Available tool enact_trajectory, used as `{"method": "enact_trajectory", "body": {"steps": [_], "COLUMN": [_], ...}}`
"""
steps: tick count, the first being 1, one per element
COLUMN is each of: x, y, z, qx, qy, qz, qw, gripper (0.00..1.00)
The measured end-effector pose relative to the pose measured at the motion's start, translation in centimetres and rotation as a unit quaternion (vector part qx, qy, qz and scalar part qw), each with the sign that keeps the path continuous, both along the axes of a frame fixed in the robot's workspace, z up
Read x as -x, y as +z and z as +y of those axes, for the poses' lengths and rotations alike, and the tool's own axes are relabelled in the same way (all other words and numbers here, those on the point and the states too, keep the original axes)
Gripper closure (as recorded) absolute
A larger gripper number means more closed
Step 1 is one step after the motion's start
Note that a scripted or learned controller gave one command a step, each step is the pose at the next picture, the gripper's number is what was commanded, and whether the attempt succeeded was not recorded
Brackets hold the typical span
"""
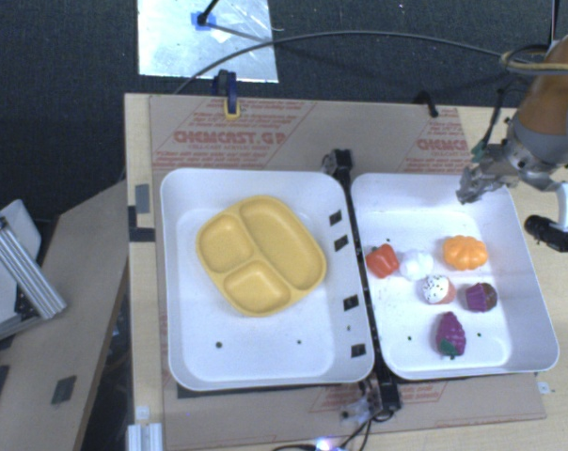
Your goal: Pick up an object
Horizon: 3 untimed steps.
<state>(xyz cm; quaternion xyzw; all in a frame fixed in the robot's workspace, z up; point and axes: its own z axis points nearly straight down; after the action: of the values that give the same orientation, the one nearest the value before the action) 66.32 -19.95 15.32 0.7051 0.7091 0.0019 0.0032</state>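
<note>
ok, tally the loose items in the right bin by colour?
Orange: 1, pumpkin-shaped piece
Red-orange: 1, pepper-like piece
White: 2, plain ball and speckled ball
Purple: 2, rounded piece and long piece
Total: 6

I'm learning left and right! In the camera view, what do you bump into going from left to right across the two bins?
Yellow tray → red pepper → white ball → spotted egg → orange pumpkin → gripper.
</note>
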Motion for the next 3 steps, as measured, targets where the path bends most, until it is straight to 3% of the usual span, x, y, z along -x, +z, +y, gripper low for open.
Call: {"method": "enact_trajectory", "body": {"steps": [2, 3], "x": [-0.3, 1.1], "y": [8.1, 8.3], "z": [0.2, 5.2], "qx": [0.0002, -0.0015], "qy": [0.001, 0.002], "qz": [0.0, 0.003], "qw": [1.0, 1.0], "gripper": [1.0, 1.0]}}
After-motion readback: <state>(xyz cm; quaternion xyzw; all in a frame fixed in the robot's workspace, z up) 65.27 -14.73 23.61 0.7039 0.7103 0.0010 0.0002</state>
